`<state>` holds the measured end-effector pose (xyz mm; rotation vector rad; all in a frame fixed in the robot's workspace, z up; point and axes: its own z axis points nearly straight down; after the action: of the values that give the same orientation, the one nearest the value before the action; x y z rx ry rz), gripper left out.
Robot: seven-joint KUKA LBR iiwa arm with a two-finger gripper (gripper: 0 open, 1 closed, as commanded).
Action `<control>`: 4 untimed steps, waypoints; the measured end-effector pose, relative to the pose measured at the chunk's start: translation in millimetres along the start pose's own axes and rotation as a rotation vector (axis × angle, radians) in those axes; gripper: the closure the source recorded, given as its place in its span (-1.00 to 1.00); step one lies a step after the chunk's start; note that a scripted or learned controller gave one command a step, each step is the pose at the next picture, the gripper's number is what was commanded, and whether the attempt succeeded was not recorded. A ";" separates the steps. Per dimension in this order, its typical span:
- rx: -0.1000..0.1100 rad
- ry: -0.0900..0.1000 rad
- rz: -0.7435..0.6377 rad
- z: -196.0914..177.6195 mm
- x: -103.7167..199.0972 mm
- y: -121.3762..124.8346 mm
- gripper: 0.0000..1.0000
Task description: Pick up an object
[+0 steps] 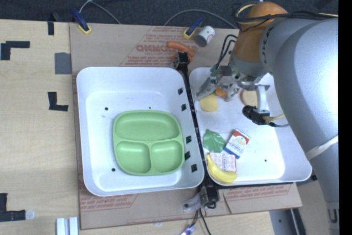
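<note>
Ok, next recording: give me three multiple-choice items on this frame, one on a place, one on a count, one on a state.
1. Where is the green divided plate?
A. left bin
B. right bin
C. on the bench

2. How many compartments does the plate have?
A. two
B. three
C. five

3. How does the plate sit?
A. flat, open side up
B. flipped over
C. leaning on a wall

Key: 1 A, it lies in the left bin, while the banana lies in the right bin. 2 B, one wide section above two smaller ones. 3 A, its hollows face up.
</note>
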<state>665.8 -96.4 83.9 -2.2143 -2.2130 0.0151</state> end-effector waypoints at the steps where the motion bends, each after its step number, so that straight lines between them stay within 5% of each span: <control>1: 0.000 0.002 -0.001 -0.1 -2.1 0.2 -1.00; 4: -0.001 0.002 -0.001 -0.2 -3.9 0.3 -1.00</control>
<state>666.2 -100.2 84.1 -2.2128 -2.2131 0.0114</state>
